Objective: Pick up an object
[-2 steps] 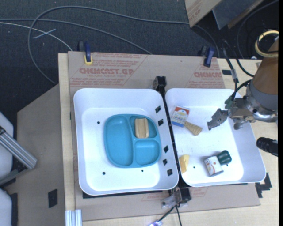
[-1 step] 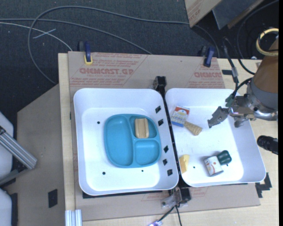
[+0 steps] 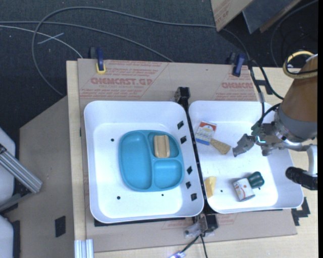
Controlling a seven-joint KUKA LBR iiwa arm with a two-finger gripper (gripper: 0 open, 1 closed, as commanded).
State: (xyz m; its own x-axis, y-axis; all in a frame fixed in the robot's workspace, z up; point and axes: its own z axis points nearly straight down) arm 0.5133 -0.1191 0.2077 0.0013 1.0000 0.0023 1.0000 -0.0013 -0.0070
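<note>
Tool (image 3: 243, 145) seen low over the right bin (image 3: 282, 199), nothing visibly held; finger spread cannot be told. Tan wedge (image 3: 220, 146) just beside it, small carton (image 3: 205, 133) beyond. Blue divided plate (image 3: 150, 160) seated in the left bin (image 3: 101, 166).

You're looking down on dark blue-grey carpet (image 3: 40, 65) with thin pale cables (image 3: 55, 20) looping across it. A brown board (image 3: 136, 78), printed in red, is held by two blue clamps (image 3: 100, 60). An aluminium rail (image 3: 17, 169) sits at left; a cardboard box (image 3: 229, 11) up top.
</note>
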